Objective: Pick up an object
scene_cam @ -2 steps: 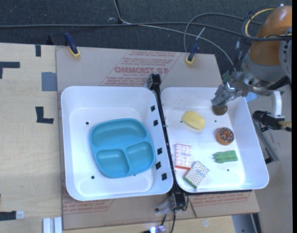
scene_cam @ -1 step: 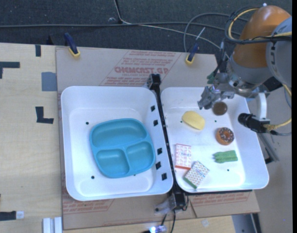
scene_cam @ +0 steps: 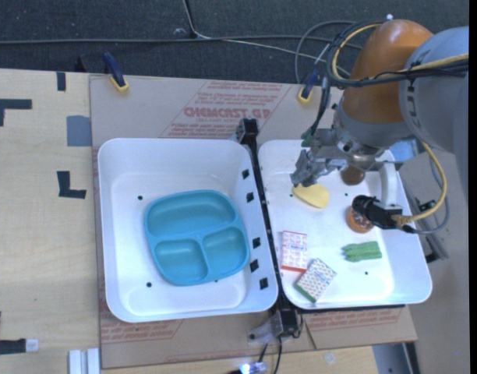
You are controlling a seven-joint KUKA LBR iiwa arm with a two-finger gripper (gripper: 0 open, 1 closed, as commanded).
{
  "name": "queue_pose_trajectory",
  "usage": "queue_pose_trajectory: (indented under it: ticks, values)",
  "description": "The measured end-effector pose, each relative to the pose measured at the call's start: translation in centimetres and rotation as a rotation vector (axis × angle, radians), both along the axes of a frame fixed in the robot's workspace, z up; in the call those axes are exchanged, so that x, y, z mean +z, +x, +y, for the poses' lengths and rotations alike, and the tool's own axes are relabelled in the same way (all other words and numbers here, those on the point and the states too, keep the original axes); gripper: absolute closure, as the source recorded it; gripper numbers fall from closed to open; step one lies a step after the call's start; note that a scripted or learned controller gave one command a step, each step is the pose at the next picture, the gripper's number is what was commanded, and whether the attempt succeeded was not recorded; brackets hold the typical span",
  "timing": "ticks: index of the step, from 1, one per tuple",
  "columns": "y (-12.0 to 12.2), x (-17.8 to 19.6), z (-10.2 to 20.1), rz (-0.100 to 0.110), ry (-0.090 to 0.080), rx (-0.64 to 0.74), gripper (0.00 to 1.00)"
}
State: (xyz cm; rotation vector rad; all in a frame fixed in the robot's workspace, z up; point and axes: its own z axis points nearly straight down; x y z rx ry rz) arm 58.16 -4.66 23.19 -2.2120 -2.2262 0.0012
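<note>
The grey arm with the orange band (scene_cam: 386,53) reaches in from the right and hangs over the far part of the right white bin (scene_cam: 410,283). Its two-finger gripper (scene_cam: 307,176) points down and to the left, with its tip just above the far edge of a pale yellow, rounded soft-looking piece (scene_cam: 315,195) that lies on the bin floor. Whether the claw is wide or narrow I cannot tell; its end is a dark blur against the white.

Right of the yellow piece lies a round orange and brown object (scene_cam: 360,220), partly behind a black cable fitting. Nearer in the same bin are a small green ridged object (scene_cam: 362,251), a flat white packet with red print (scene_cam: 294,248) and, just beside it on the near side, a small patterned box with a green edge (scene_cam: 315,278), tilted.

The left white bin (scene_cam: 114,209) holds a light blue plastic plate with three compartments (scene_cam: 196,236), lying flat near its middle. A black divider clip strip (scene_cam: 258,209) runs between the two bins.
</note>
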Motion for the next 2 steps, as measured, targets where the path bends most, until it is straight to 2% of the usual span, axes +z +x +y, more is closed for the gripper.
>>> queue_pose_trajectory:
  ticks: [2]
  values:
    - [-5.1,0.5,10.9,0.001,-0.001,0.000,1.00]
